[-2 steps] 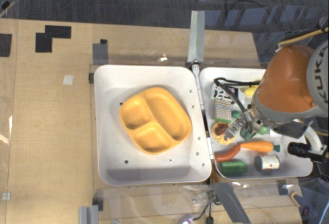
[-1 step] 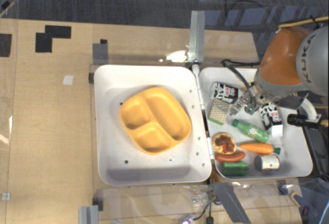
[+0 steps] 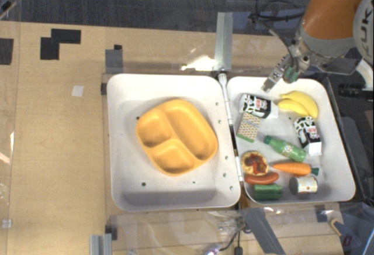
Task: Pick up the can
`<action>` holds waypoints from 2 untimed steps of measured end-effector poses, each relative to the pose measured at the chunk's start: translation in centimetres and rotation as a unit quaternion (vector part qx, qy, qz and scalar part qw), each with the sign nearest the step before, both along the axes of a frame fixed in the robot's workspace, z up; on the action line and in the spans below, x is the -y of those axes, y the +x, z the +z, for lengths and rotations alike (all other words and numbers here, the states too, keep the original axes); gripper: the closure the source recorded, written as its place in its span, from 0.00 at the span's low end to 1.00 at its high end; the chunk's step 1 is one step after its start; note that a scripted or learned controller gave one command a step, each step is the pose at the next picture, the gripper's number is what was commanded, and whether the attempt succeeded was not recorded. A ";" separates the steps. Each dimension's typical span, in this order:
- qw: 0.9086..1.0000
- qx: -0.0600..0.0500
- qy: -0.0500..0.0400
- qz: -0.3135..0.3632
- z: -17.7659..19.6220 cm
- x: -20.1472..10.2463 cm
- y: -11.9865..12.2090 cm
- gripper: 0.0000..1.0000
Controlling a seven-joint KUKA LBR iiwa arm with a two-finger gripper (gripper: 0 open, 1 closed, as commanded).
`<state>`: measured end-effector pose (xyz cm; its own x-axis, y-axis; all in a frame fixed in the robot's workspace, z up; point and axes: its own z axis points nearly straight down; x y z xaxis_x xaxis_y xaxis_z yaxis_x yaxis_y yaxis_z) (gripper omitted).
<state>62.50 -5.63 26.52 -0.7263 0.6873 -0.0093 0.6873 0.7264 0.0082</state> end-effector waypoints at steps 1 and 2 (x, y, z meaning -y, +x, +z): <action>1.000 -0.002 0.000 0.013 -2.1 -3.6 -4.4 1.00; 1.000 -0.003 0.000 0.017 -6.0 -4.9 -9.7 1.00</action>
